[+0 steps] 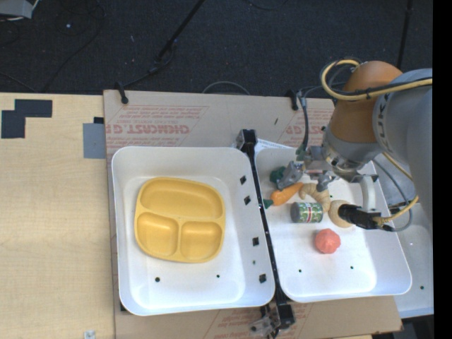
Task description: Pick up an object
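Wood bench w/ cardboard under two white bins; left bin (123, 224) holds a yellow divided plate (181, 218). Right bin (367, 277) has the clutter: orange carrot-like toy (285, 195), small green can (306, 212), pinkish-red ball (327, 241). Gripper (311, 175) hovers over the carrot/can cluster, fingers look spread w/ nothing between, though blurry. Can prob. light, stiff, slick; pinch across its round sides.

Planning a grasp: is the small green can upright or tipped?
Tipped: the green can lies on its side in the right bin.
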{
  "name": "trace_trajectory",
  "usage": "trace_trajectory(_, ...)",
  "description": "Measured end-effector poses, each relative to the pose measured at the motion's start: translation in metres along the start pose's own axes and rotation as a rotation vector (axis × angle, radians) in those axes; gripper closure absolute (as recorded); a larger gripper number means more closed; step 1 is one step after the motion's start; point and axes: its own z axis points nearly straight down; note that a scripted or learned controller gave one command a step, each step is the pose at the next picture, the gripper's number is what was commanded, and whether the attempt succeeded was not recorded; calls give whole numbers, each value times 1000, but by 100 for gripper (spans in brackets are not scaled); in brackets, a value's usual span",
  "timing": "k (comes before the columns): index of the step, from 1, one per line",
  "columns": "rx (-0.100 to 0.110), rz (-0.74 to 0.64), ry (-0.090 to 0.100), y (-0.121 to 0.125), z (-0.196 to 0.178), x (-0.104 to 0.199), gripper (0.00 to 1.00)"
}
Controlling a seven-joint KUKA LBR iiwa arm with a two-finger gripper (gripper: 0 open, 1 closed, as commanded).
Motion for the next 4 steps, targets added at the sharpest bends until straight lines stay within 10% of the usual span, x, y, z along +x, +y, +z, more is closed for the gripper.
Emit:
trace_trajectory(1,0,1,0,-1,54,1,0)
trace_trajectory(2,-1,2,0,0,41,0,100)
trace_trajectory(4,-9,-2,-1,1,-62,2,100)
